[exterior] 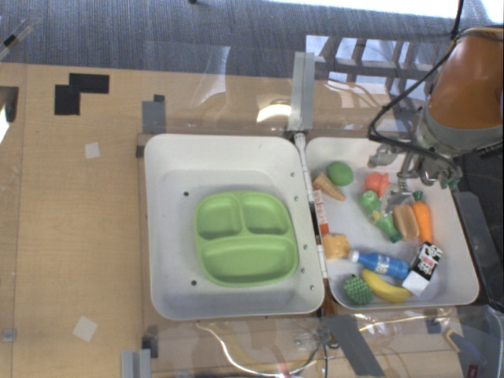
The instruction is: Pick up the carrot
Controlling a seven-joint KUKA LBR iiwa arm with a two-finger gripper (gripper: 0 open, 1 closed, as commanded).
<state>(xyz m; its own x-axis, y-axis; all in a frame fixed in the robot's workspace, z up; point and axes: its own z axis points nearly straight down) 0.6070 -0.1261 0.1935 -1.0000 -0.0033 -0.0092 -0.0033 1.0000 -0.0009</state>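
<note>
The pincer [409,181] hangs over the right bin [465,290]; whether it is wide or narrow, I cannot tell. The carrot [424,220] lies just below it, beside a bread piece [406,222]. This looks like the approach step; next, descend squarely onto the carrot.

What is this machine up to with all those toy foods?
A robot arm reaches in from the right, its gripper hovering low over the right bin, which is packed with toy foods. It is after the carrot, which lies in that bin beside a bread piece. The left bin holds a green divided plate.
</note>
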